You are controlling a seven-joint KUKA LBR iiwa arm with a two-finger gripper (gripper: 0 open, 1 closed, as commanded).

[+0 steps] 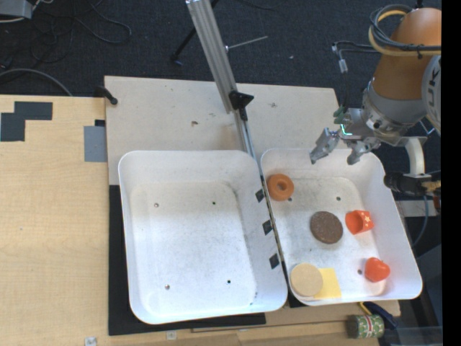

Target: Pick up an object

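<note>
End effector (344, 148) hovering above far edge of right bin (403, 225), fingers spread, nothing between them. I read this as approach step, no grasp yet. Candidates all in right bin: orange ring (280, 187) near divider, brown disc (326, 227) mid-bin, orange cup (359, 221) just beside it, second orange piece (376, 269) near front corner, tan disc (307, 280) touching yellow square (330, 283). Left bin (133, 215) bare. Next move, my call: choose target, probably brown disc, centre above it, descend, clamp. Flat discs may slip; depth hard to judge from slant.
</note>
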